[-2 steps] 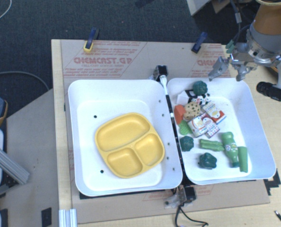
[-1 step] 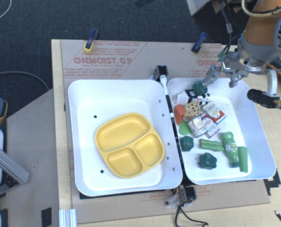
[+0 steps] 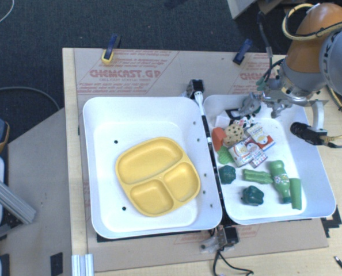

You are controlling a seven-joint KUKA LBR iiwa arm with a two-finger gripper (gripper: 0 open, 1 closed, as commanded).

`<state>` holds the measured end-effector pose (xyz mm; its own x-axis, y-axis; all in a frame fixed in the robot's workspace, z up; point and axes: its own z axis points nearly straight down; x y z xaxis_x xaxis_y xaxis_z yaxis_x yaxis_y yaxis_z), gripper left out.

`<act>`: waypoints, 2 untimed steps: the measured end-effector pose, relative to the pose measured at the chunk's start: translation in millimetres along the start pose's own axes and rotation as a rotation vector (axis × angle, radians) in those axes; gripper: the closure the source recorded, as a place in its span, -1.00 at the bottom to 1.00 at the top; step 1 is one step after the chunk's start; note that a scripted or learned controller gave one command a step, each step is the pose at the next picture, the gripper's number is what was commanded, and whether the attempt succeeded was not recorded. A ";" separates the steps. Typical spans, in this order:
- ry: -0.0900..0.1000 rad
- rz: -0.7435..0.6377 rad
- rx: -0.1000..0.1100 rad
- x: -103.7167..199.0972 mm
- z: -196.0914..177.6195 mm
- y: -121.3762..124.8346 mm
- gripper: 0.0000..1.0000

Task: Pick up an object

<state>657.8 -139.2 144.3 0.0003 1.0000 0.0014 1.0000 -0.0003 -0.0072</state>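
Where gripper (image 3: 250, 104) hovers, dotted block (image 3: 235, 133) just below

Arm (image 3: 320, 33) cut off by the right edge, end effector (image 3: 253, 103) fingers blurred, small packets (image 3: 249, 145) beneath it overlapping, labels unreadable

Robotics laboratory test bench. A brown cardboard sheet printed with red lettering (image 3: 125, 73) is held down by a yellow-and-blue spring clamp (image 3: 109, 49); two shallow white plastic bins (image 3: 96, 119) sit side by side on it. Loose black cables (image 3: 231, 266) trail onto dark grey carpet (image 3: 44, 16), beside a grey aluminium extrusion rail (image 3: 10, 197).
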 end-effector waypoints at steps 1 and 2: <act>0.006 -0.002 -0.012 3.0 44.1 4.4 -1.00; -0.007 -0.004 -0.029 -1.0 25.8 7.9 1.00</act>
<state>665.5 -140.2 118.4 -0.0033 1.0000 -0.0053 0.9998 0.0035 0.0213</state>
